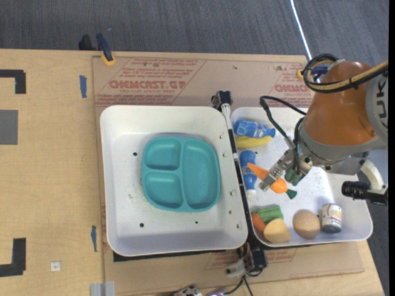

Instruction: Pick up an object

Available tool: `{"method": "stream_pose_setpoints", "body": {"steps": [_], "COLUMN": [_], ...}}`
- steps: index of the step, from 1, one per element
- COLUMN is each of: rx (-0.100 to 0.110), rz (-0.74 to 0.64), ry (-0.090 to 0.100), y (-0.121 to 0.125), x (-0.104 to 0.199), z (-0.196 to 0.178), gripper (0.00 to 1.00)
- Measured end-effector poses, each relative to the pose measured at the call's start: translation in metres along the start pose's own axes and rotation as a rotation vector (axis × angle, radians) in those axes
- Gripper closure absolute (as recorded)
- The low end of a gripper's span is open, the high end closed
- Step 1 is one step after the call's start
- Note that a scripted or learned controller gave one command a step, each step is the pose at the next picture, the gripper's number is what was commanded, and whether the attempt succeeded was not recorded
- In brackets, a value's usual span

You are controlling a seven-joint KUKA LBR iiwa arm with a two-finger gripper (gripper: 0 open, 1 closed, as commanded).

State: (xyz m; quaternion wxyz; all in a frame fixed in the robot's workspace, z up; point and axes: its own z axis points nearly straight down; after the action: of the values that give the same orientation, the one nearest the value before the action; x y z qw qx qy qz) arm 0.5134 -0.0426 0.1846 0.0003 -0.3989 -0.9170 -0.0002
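Grey two-finger gripper (279, 175) low over right shallow white bin (355, 230), fingers pinching small orange toy carrot with green top (279, 186) near bin's middle. Teal three-compartment plastic plate (181, 172) lies in left white bin (117, 165).

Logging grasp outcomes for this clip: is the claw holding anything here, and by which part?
It cannot be told. The claw sits low over the orange carrot in the right bin, but the view does not show the carrot between its fingers.
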Motion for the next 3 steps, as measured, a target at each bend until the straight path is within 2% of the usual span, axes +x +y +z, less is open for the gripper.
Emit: {"method": "stream_pose_setpoints", "body": {"steps": [1, 2, 3], "rx": [0.000, -0.002, 0.000], "rz": [-0.266, -0.262, -0.117], "ry": [0.000, -0.002, -0.001], "y": [-0.022, 0.063, -0.022], "x": [0.025, -0.017, 0.010], "z": [0.000, -0.059, -0.061], "gripper": [1.00, 1.00, 1.00]}}
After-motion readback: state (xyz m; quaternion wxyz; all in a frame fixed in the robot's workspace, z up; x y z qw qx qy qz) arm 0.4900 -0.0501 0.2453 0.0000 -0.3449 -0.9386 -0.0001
